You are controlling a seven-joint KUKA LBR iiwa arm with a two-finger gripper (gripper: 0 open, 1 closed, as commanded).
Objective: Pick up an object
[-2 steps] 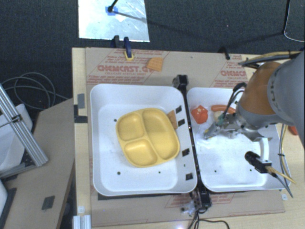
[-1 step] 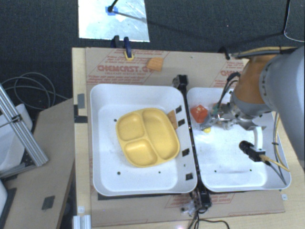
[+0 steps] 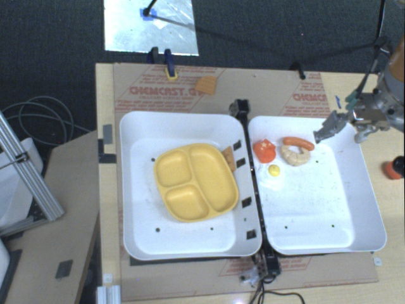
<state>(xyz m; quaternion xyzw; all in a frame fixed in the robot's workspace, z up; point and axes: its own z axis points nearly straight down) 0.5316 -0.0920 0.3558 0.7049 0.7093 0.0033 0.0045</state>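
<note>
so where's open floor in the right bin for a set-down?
Right bin: the whole near half is bare, from below the yellow piece to the near rim. Crowded at the far left corner: red tomato, sausage and beige piece, with the pincer hovering beside them.

**Grey metal wrist and gripper at the three o'clock edge**

The gripper (image 3: 342, 128) is dull grey metal, with one flat, angular finger (image 3: 329, 129) toward nine o'clock. The wrist body behind it is pale grey and blocky. A small teal marking sits at its eleven o'clock side. A blurred orange-tan patch shows above, toward one o'clock.
</note>
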